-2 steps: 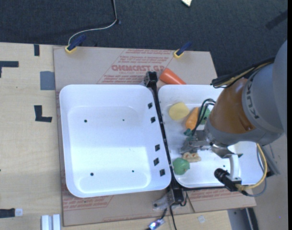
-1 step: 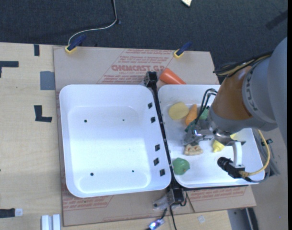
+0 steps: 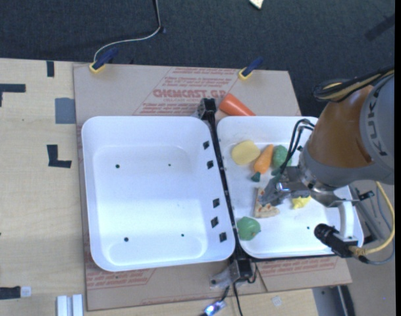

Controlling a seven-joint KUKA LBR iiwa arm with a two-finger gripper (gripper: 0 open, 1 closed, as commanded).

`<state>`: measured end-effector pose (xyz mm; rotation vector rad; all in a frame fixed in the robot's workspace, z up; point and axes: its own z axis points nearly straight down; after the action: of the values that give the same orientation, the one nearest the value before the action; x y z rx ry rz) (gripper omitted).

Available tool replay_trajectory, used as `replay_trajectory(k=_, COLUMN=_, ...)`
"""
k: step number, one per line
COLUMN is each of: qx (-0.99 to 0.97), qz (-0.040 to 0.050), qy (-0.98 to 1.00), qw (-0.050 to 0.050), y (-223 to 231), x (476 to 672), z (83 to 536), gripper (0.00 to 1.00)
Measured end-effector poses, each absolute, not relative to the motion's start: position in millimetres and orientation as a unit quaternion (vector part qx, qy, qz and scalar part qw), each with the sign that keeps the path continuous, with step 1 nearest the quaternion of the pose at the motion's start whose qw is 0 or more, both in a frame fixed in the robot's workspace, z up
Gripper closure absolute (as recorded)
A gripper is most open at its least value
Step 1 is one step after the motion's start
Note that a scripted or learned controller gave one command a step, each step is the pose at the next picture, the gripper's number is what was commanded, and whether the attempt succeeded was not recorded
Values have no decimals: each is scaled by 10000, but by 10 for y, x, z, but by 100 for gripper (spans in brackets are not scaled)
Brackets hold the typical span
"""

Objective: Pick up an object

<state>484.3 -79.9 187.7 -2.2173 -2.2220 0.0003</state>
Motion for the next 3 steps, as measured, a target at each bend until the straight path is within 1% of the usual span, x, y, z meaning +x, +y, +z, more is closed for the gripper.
replay_trajectory(k=1, qx=-7066, qz=8, qy=-7076, qw=14, y=-845, x=4830, z=1836, gripper=100)
replay_trajectory(k=2, qx=-7062, qz=11, qy=-7080, qw=19, y=-839, x=4830, z=1932, gripper=100)
replay_trajectory(k=3, qx=-7064, qz=12, qy=-7078, qw=15, y=-633, x=4830, z=1833, gripper=100)
